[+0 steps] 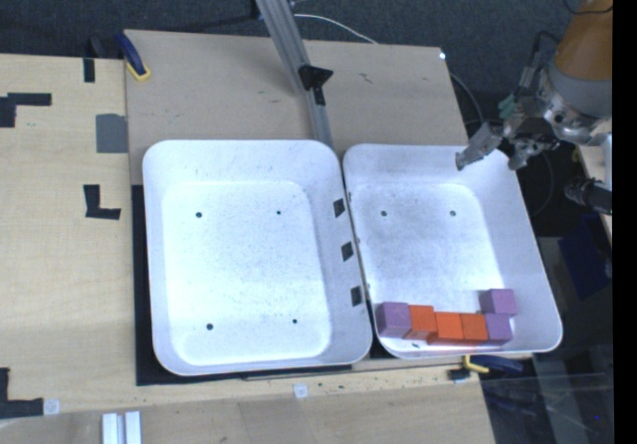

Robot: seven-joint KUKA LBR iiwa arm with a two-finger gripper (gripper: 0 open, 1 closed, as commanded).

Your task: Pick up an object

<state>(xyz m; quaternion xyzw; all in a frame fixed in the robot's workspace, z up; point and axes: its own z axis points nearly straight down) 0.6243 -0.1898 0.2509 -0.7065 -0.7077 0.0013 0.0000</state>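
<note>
- Blocks (448, 323), purple and orange, sit in a row along the near edge of the right bin (428, 233), toward its near right corner.
- Left bin (239, 253) lies just beside it.
- Gripper (490, 145) hangs over the right bin's far right rim, well apart from the blocks, holding nothing; how far it is parted I cannot tell.

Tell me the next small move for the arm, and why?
Probably swing the gripper toward the near edge of the right-hand white bin: it hovers at the far rim, while the purple and orange blocks sit clustered along the near wall.
</note>
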